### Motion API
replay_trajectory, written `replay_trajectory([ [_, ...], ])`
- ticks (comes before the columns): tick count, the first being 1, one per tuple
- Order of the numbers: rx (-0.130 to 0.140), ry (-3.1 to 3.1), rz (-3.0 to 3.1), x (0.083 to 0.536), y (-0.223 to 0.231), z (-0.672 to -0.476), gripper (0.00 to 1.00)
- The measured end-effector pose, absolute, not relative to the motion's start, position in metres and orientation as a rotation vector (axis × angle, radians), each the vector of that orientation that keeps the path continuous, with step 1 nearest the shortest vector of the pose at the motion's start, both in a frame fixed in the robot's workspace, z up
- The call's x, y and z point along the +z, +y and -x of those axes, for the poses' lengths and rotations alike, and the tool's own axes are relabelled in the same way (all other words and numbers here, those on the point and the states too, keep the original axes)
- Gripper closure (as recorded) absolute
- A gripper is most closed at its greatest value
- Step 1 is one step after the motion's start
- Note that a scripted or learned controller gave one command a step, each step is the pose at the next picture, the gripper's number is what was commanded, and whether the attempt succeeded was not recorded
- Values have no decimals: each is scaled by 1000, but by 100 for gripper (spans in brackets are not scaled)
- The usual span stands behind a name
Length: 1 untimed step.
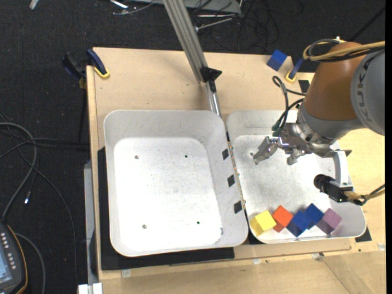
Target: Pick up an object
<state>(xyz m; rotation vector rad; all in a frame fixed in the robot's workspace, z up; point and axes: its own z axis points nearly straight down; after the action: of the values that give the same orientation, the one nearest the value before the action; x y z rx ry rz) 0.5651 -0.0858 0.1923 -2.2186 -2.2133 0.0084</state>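
Nothing was yet grasped: end effector was seen spread, bare, above the right bin; 4 blocks stayed untouched.

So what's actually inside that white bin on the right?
In the right bin, four blocks huddle along its near edge: yellow block, orange block, blue block, purple block. The gripper hangs above its floor. The arm covers the far right corner.
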Motion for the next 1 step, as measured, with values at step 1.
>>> replay_trajectory([
  [1,2,-2226,2209,195,-21,-507,0],
])
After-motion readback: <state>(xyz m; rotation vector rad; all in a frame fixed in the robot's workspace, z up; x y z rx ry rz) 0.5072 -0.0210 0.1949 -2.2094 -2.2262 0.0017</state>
